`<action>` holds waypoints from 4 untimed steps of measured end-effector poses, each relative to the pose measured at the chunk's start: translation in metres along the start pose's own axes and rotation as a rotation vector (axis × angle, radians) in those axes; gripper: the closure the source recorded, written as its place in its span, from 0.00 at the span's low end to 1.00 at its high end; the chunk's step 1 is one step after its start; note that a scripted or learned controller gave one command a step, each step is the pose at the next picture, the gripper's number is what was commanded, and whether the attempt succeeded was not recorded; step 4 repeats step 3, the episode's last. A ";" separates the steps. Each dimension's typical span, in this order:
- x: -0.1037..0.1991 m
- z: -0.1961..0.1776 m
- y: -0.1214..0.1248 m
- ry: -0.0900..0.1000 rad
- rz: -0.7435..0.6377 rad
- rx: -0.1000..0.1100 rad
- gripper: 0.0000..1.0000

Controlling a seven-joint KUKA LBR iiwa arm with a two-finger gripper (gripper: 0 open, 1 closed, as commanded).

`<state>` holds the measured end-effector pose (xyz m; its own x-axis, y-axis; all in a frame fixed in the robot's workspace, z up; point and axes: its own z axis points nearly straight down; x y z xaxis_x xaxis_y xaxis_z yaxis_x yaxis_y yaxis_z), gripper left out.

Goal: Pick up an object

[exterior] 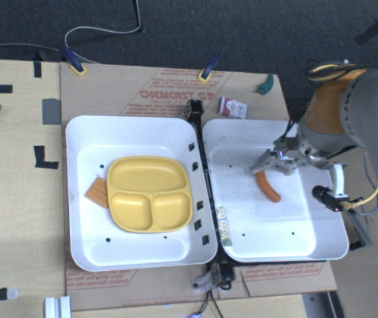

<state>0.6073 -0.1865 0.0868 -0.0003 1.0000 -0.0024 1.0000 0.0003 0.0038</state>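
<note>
The gripper [276,162] is low inside the right bin [294,244], with its tip just at the far end of the sausage [268,186]. The sausage lies on the bin floor, slanted, and it is not between the fingers; whether they are spread or closed I cannot tell. The arm [337,111] leans in from the right, probably to reach this object. In the left bin [89,244] a yellow tray [150,194] partly covers a cracker [97,192].
</note>
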 end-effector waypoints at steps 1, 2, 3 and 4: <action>-0.001 -0.011 0.001 -0.002 0.000 -0.001 1.00; 0.055 -0.108 -0.073 0.003 -0.002 0.004 1.00; 0.118 -0.150 -0.123 0.003 -0.002 0.006 1.00; 0.118 -0.150 -0.123 0.003 -0.002 0.006 1.00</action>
